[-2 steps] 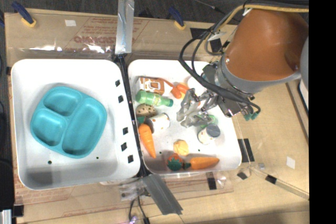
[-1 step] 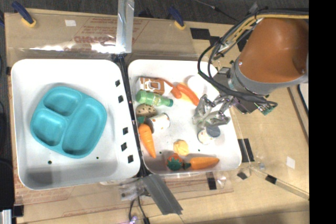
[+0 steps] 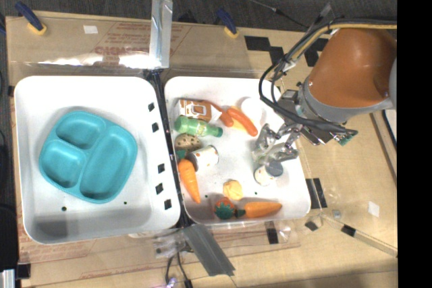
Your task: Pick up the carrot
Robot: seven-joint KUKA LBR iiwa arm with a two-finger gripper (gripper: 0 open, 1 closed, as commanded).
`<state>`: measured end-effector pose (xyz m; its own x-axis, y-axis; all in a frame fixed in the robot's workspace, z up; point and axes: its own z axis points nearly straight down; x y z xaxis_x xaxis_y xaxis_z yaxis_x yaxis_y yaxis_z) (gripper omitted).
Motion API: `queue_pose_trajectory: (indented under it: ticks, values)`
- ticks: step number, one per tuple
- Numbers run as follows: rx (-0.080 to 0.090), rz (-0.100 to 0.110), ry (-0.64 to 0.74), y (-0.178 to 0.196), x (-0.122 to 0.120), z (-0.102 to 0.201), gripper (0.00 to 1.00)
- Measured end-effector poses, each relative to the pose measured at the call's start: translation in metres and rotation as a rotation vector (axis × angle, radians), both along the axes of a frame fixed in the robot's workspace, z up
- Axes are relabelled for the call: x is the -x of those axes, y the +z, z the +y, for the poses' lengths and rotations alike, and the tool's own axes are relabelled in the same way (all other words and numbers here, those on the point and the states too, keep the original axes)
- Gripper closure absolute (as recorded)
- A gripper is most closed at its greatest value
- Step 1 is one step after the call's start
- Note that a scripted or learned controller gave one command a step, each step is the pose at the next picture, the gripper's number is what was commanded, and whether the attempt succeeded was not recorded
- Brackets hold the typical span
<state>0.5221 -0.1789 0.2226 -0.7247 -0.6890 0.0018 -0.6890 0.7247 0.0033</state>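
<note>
Two orange carrots lie in the right bin (image 3: pixel 217 83). One carrot (image 3: pixel 189 181) points down along the bin's left wall. The other carrot (image 3: pixel 262 209), with a green top, lies flat by the front wall. My gripper (image 3: pixel 275 147) hangs over the right part of this bin, its metal fingers spread open and nothing held between them. It is above and right of both carrots, touching neither. A small white object (image 3: pixel 265 175) sits just below the fingers.
Other toy foods crowd the right bin: an orange-red pepper (image 3: pixel 240 120), a green bottle (image 3: pixel 196 126), a brown carton (image 3: pixel 196 108), and a yellow piece (image 3: pixel 233 189). The left bin (image 3: pixel 27 145) holds a teal divided plate (image 3: pixel 88 155).
</note>
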Motion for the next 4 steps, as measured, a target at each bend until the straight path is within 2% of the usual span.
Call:
queue_pose_trajectory:
  ticks: [1,2,3,4]
  values:
    - [0.002,-0.007,-0.13,0.004,-0.018,-0.028,1.0]
    - [0.002,-0.009,0.108,0.082,-0.059,-0.029,1.0]
    - [-0.004,-0.001,0.506,0.004,-0.046,-0.029,1.0]
    - [-0.002,-0.006,0.889,0.012,-0.096,-0.03,1.0]
